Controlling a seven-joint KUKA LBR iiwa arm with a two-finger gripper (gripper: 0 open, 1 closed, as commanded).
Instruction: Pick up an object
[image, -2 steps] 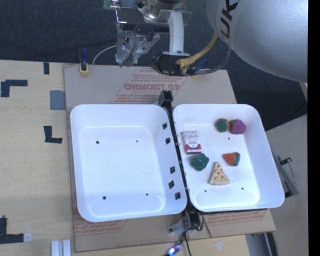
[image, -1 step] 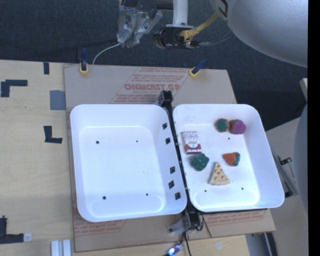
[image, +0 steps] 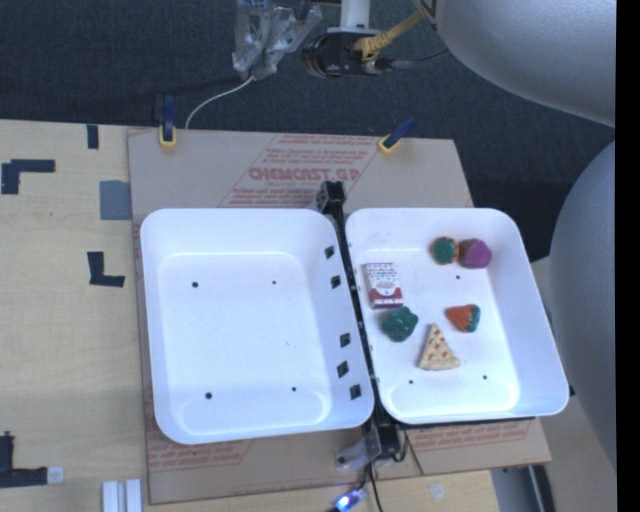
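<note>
Filling the right side and far right corner of the view, the grey arm (image: 560, 60) bulks out of focus, and its gripper (image: 265, 40) hangs at the far edge, above the dark floor beyond the bench and well apart from both bins; whether its fingers are open or closed I cannot tell, since that part is small and blurred. Beneath everything lies a brown cardboard sheet (image: 300, 170) with red printing, pinned at its far edge by two clamps with blue handles. On it sit the two white bins side by side, their inner rims touching along a black clipped seam. The left bin (image: 160, 330) shows only its bare white floor with a few dark dots. The right bin (image: 520, 350) holds all the objects. Nearest the seam lies a small red and white packet (image: 382, 284), flat, just beside the dividing rim. Near it, towards the front, sits a dark green lump (image: 400, 323), and right of that a tan wedge (image: 437, 349) that looks like a pizza slice. An orange and green piece (image: 463, 317) rests just far of the wedge. Towards the far right corner, a green and orange piece (image: 444, 250) touches a purple ball (image: 475, 254).
</note>
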